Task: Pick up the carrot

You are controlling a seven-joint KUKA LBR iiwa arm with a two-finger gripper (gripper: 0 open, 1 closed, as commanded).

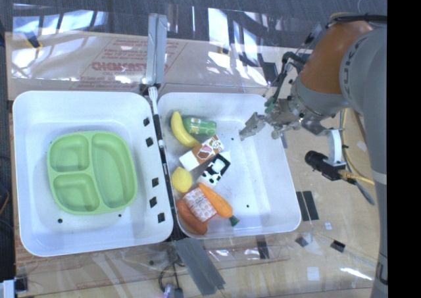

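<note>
Lying well below-left of the jaws: carrot, in right bin, touching a red-and-white packet. Jaws' spread: cannot tell; nothing visibly pinched.

The gripper hangs above the right bin, toward its two o'clock corner, well apart from the food piled on the bin's nine o'clock side. The carrot lies slanted near six o'clock, touching a red-and-white packet. A banana and green can sit at eleven o'clock, with a lemon and a black-and-white box between. A green tray rests in the left bin.
</note>
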